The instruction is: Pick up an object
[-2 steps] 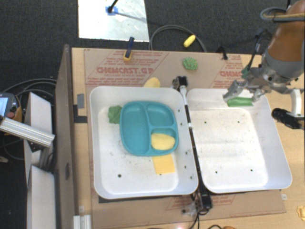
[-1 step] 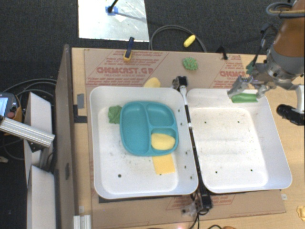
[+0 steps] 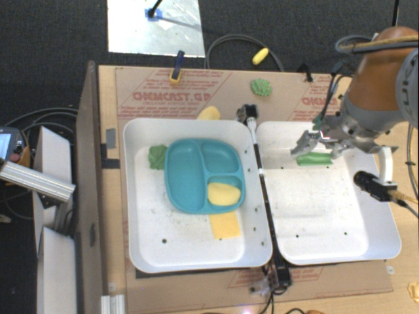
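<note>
My gripper (image 3: 321,148) hangs over the back of the right bin (image 3: 327,234), its fingers apart. A long green object (image 3: 314,158) lies on the bin floor just below and between the fingertips, and I see no grip on it. In the left bin (image 3: 147,241) sits a teal divided plate (image 3: 193,175) with a yellow rounded object (image 3: 224,193) in its front right compartment. A flat yellow piece (image 3: 226,226) lies in front of the plate, and a green leafy piece (image 3: 157,156) sits at its left.
Behind the bins, on the cardboard, lie a yellow object (image 3: 209,114), a green knobbly object (image 3: 261,87) and a blue-and-yellow tool (image 3: 177,67). A black fitting (image 3: 372,186) on the arm overhangs the right bin's right side.
</note>
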